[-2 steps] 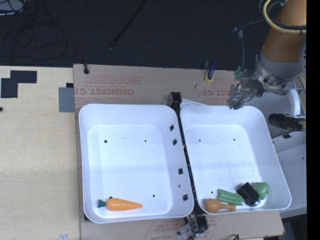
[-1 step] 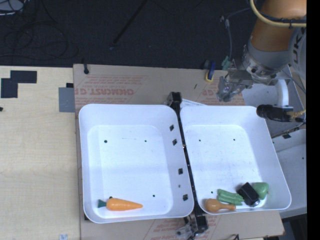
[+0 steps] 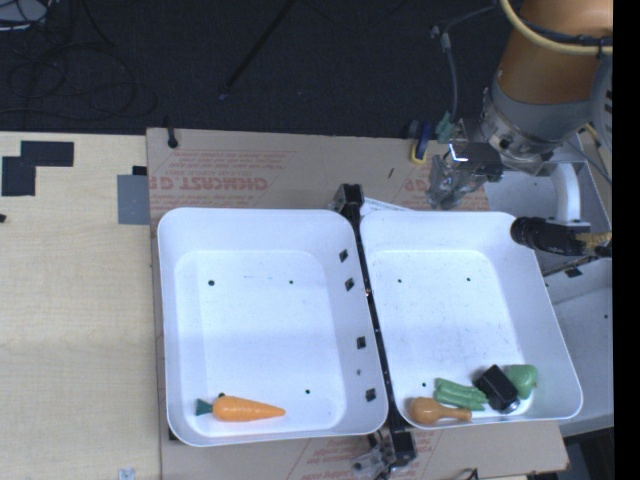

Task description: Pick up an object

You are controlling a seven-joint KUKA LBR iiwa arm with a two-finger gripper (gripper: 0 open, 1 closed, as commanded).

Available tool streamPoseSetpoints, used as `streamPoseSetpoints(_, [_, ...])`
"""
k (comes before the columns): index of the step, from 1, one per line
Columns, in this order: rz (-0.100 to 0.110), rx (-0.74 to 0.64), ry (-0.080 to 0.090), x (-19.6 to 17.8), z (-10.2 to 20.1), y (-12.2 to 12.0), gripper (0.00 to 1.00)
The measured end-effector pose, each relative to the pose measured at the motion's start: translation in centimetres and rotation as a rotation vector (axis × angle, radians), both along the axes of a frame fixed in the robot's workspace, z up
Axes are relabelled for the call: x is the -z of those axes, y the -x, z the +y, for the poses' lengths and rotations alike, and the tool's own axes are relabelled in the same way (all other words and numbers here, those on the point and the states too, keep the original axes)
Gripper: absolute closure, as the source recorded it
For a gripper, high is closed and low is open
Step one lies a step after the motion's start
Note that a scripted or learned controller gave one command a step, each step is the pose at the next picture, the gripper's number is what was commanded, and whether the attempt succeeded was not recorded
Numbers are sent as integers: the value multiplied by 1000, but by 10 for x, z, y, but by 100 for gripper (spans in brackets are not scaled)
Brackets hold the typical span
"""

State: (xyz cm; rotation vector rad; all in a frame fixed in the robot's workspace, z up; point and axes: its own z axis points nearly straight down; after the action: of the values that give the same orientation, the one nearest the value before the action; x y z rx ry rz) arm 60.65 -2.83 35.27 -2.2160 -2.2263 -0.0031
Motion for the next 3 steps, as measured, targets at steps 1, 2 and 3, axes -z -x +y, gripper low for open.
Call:
streamPoseSetpoints(1, [2,8,2,-61,-40,81,100])
streamPoseSetpoints(2, [10,9,2,18,-79,75,100])
streamPoseSetpoints(3, [7,9,3,48,-135,61,100])
